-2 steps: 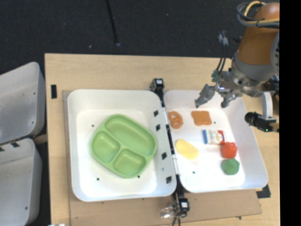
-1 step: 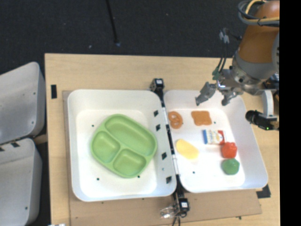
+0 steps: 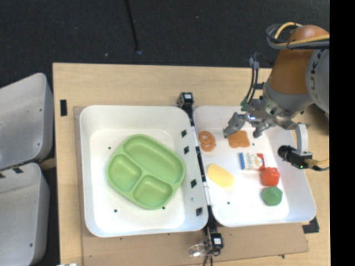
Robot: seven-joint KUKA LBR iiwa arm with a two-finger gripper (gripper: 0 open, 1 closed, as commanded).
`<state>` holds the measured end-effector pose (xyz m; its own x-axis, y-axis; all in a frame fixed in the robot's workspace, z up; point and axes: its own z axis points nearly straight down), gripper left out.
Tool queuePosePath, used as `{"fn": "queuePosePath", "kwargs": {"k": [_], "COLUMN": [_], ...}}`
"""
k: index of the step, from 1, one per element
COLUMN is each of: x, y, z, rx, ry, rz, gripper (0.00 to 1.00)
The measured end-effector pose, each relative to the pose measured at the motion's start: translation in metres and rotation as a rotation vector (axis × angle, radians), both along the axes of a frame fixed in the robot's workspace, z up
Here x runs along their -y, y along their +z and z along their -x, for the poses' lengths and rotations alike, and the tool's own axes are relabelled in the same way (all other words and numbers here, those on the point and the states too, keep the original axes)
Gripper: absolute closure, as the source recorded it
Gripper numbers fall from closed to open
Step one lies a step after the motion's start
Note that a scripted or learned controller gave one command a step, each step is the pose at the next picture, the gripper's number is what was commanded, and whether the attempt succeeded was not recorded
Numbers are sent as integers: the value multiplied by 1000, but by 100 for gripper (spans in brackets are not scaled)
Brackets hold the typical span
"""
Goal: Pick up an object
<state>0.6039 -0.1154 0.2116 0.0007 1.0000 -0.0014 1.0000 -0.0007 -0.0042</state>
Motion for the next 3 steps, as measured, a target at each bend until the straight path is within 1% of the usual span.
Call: {"fn": "queuePosePath", "kwargs": {"k": [1, 2, 3], "x": [8, 9, 10], "y": [-55, -107, -94], "z": [-8, -7, -8], "rx": [2, 2, 7], "ry": [-1, -3, -8], "rz": [1, 0, 0], "gripper": [0, 0, 100]}}
